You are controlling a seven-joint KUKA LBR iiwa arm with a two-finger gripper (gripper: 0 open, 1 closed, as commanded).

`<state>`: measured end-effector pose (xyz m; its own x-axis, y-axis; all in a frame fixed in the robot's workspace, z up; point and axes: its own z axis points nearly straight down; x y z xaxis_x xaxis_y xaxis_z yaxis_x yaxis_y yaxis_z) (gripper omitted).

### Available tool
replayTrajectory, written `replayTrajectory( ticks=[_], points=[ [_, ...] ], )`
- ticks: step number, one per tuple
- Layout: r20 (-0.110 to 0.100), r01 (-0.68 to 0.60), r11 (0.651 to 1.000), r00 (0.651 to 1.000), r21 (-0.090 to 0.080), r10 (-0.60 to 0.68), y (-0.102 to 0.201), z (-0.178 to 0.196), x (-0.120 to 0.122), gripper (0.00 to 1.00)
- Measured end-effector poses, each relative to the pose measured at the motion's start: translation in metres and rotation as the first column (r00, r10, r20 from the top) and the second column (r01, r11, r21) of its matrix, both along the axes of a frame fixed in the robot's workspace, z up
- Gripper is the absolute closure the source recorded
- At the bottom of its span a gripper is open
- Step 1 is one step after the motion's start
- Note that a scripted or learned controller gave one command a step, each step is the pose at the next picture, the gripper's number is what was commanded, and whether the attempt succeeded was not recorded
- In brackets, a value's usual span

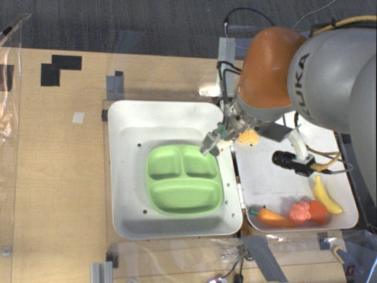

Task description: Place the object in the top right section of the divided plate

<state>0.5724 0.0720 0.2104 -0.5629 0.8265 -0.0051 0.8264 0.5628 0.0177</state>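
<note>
Arm: the grey arm with its orange band [268,69] reaches in from the right and hangs over the seam between the two white bins.

Gripper: the gripper [211,145] sits low over the upper right corner of the green plate, its tip angled down and to the left.

Jaws: I cannot tell whether they are released or clenched; the fingertips are small and blurred, and nothing can be made out between them.

Plate: the green divided plate [184,180] lies in the left bin [126,122], with two small sections at the top and one wide section below. All three sections look bare.

Object: a small yellow object [249,137] shows just to the right of the gripper body, at the upper left corner of the right bin [277,187]. Whether it rests on the bin floor or is lifted clear, I cannot say.

Object relative to jaws: it lies beside and behind the fingertips, on the wrist side, not between them.

Other items: a banana [326,194], a carrot [274,217] and a pink and red cluster [306,212] lie along the near side of the right bin.

Progress: by my reading, the placing is not yet done, since the top right section holds nothing.

Remaining: the object must end up in the top right section, directly under the present position of the fingertips.
</note>
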Motion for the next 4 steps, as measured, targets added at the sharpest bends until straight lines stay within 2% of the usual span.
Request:
replayTrajectory(
  ticks=[1,2,3,4],
  points=[
    [-0.016,0.171,0.985,0.985,-0.003,-0.171,0.004,-0.026,-0.009,1.0],
    [-0.009,-0.054,0.999,0.999,-0.005,0.053,-0.039,0.079,-0.019,1.0],
    [-0.013,-0.318,0.948,0.948,-0.006,0.318,-0.013,-0.026,-0.041,1.0],
    [-0.009,-0.599,0.8,0.801,-0.01,0.599,-0.034,0.016,0.015,1.0]
  ],
)
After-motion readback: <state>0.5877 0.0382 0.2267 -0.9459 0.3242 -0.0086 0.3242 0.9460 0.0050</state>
